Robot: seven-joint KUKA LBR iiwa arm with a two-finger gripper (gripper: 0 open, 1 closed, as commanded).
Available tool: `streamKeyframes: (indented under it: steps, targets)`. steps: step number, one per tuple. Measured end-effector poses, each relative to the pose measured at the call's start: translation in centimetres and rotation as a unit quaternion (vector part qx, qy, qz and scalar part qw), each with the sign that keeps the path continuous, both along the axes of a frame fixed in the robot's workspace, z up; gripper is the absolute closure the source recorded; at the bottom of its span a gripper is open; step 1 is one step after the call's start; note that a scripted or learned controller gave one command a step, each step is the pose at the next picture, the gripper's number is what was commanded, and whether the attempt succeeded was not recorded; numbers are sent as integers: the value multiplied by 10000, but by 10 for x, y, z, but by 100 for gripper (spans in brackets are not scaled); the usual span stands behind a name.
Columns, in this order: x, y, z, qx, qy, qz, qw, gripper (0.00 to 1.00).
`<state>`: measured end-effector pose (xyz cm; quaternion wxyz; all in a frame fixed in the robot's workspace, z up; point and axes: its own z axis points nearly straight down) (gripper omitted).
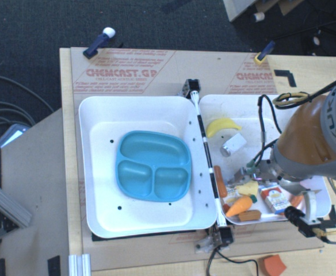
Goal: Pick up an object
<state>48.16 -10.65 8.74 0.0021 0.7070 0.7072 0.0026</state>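
Arm's down in the right bin (237, 103) over the toy food pile, near the carrot (240, 206); tool (259, 174) buried, can't tell its state. Blue divided plate (153, 165) sits in left bin (93, 154).

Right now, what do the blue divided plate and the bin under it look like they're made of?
Blue plate: likely molded plastic, going by its uniform color, rounded compartments and soft sheen. Left bin: probably thin white plastic, smooth with rounded corners and a slight gloss.

Bright even overhead light, soft shadows, slight blur, mild glare on bins (93, 154).
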Motion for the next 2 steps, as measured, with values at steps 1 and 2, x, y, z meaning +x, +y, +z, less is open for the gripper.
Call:
streamKeyframes:
  steps: [1,2]
  targets:
    - [2,-2,11,-21,-31,-9,10000,100]
    - [-2,-6,107,-4,35,2,10000,100]
